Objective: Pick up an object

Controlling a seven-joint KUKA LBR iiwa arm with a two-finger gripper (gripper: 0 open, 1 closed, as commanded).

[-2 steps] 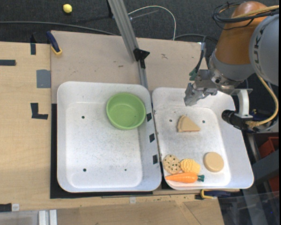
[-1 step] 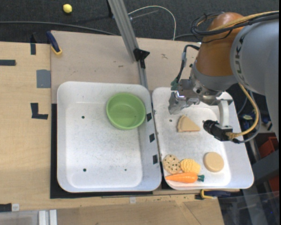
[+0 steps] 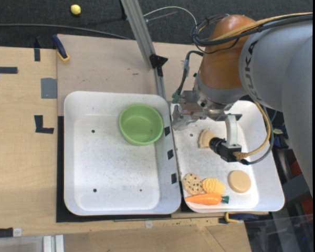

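Grey end effector (image 3: 191,114) low over right bin (image 3: 262,196), finger state cannot tell.

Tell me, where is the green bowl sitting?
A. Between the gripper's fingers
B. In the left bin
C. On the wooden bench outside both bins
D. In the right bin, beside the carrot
B: the green bowl rests inside the left bin, near its upper right corner, away from the toy foods.
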